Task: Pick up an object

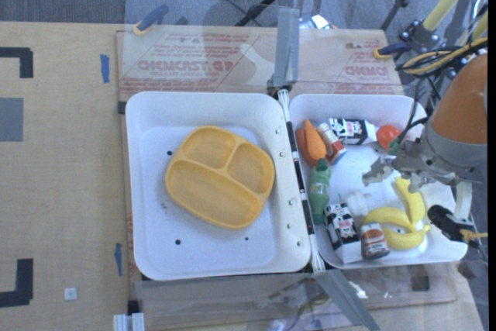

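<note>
The right bin (350, 99) holds several small things: an orange carrot (313, 142), a green bottle (319, 187), a black-and-white carton (349, 129), a red tomato (387, 136), a second small carton (340, 222), a brown jar (374, 241) and yellow bananas (404, 219). My gripper (392, 179) hangs over the right half of this bin, just above the upper end of the bananas and below the tomato. Its fingers stand apart with nothing between them. The grey and orange arm covers the bin's right edge.
The left bin (147, 167) bears a yellow divided plate (219, 176). A ridge (294, 167) runs between the two bins. Cables and stand legs (434, 50) crowd the back right. A clear sheet (201, 62) lies behind the bins.
</note>
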